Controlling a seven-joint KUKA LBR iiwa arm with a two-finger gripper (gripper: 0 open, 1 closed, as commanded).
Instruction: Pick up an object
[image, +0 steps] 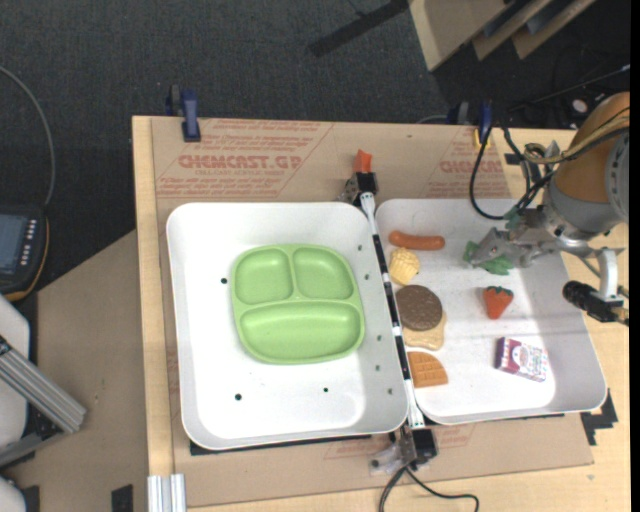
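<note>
Gripper (487, 250) sat low over the right bin (570, 400) near its far edge, fingers clamped on a green toy (497, 265), grey arm (590, 205) coming in from the right side. Strawberry (498, 301) just in front of it. Sausage (416, 240), yellow lump (404, 266), brown cookie (419, 308) and waffle piece (428, 370) ran along the bin's left edge. Purple packet (521, 358) near the front right corner. Left bin (200, 400) held a green divided plate (296, 303) at its centre
</note>
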